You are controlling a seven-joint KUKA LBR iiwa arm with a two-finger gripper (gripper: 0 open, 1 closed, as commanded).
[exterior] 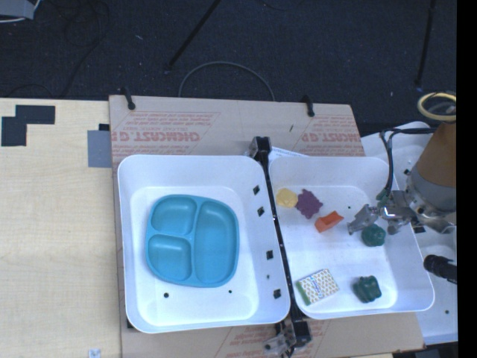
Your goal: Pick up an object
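My gripper [375, 221] hangs low over the right bin [417, 298] near its right wall, with the grey arm and its orange band coming in from the right. It looks open, its metal fingers [359, 221] spread wider than the small green ball [373, 236] just below and between them. I cannot tell whether they touch the ball. An orange block [328, 221] lies just left of the gripper. Further left sit a purple piece [308, 203] and a yellow piece [286, 197].
A dark green lump [366, 289] and a patterned flat card [317, 286] lie near the right bin's front edge. The left bin [134, 177] holds a blue divided plate [193, 240]. A black divider [270, 230] runs between the bins.
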